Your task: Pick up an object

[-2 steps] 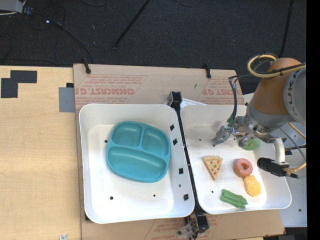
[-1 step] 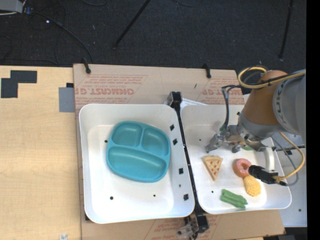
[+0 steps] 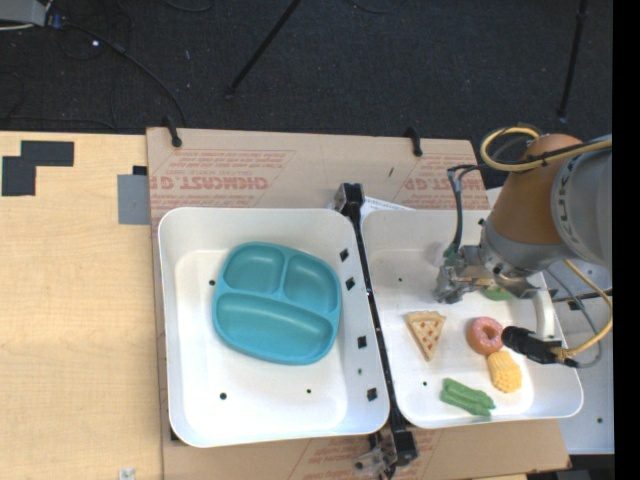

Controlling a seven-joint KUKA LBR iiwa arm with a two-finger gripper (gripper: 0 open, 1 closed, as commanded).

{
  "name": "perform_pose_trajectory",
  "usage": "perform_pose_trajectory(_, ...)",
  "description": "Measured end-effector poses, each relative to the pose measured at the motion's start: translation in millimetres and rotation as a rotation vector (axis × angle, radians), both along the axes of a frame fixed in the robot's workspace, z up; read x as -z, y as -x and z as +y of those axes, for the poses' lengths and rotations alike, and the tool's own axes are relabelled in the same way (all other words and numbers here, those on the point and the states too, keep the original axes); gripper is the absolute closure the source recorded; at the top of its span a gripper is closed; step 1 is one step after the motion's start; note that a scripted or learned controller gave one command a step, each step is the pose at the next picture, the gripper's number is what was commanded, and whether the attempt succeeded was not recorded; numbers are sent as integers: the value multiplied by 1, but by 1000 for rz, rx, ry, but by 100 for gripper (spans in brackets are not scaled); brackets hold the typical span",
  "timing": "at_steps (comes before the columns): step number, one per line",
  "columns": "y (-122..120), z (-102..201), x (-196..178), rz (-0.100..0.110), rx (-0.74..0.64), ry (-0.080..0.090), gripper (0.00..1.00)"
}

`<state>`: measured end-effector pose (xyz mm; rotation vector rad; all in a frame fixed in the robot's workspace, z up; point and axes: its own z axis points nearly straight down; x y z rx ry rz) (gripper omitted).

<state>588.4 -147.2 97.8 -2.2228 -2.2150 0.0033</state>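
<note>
Hand (image 3: 452, 283) low in right bin (image 3: 400, 258), near its far side; I can't tell its state. Pizza slice (image 3: 427, 332), donut (image 3: 485, 335), corn (image 3: 505, 372), green beans (image 3: 467, 397) lie nearer camera in same bin, apart from hand. Teal divided plate (image 3: 277, 302) in left bin (image 3: 190, 238).

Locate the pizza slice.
The pizza slice lies in the right bin, near its left wall, left of the pink donut and below the gripper.
</note>
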Motion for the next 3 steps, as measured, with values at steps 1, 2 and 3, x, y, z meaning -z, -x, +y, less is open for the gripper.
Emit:
perform_pose_trajectory(1, -5, 0, -63, -6, -5, 1, 100)
perform_pose_trajectory(2, 3, 5, -113, -5, -5, 1, 100)
perform_pose_trajectory(3, 3, 4, -128, -3, -5, 1, 100)
